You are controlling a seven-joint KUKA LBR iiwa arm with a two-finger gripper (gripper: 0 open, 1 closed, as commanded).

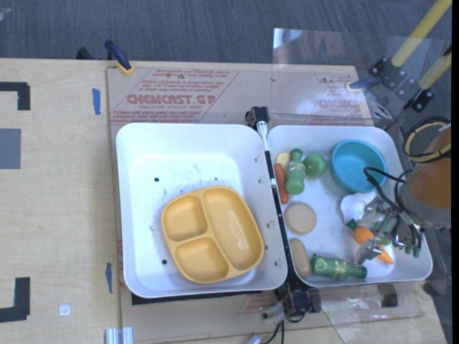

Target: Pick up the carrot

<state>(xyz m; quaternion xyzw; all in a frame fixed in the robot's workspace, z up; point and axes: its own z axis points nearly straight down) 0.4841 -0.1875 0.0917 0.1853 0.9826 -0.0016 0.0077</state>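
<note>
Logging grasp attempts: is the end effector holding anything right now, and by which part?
It cannot be told. The end effector sits low over the small orange carrot in the right white bin, but the contact is too cluttered to read.

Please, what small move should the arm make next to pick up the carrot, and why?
Probably a short descent onto the carrot, then a close. The end effector hangs right over it, in the right bin near its right wall, and the orange pieces show around the tool. Whether it grips the carrot already, I cannot tell.

The arm (430, 181) reaches in low, gripper (380, 239) pointing downward.
</note>
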